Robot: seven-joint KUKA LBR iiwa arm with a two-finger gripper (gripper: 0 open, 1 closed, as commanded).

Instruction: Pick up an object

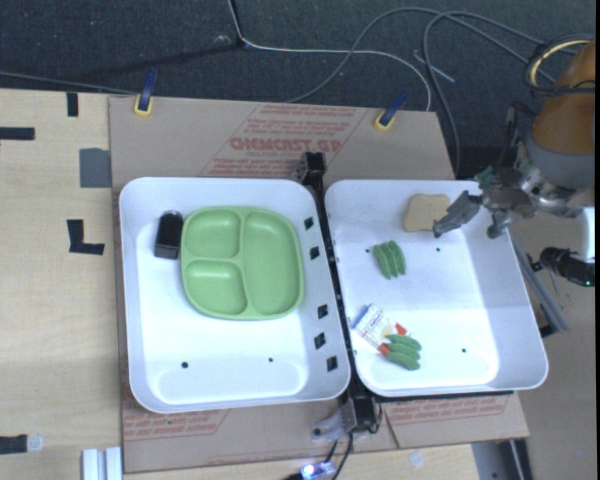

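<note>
Right bin [500,363], packet [370,320] and green pods [404,352] at 6 o'clock, green bean [389,258] at centre, tan piece [424,211] at 12, gripper [472,219] spread, nothing pinched, at 1 o'clock just beside tan piece, left bin [145,368], green tray [243,262] centre, black block [168,235] at 9 o'clock.

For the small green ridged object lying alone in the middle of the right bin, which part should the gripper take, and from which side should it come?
Probably from straight above, closing across the narrow width of the green ridged object. It lies flat on the right bin floor, elongated roughly top to bottom in the view, with bare floor around it. The gripper is near the tan piece, up and right of it.
</note>
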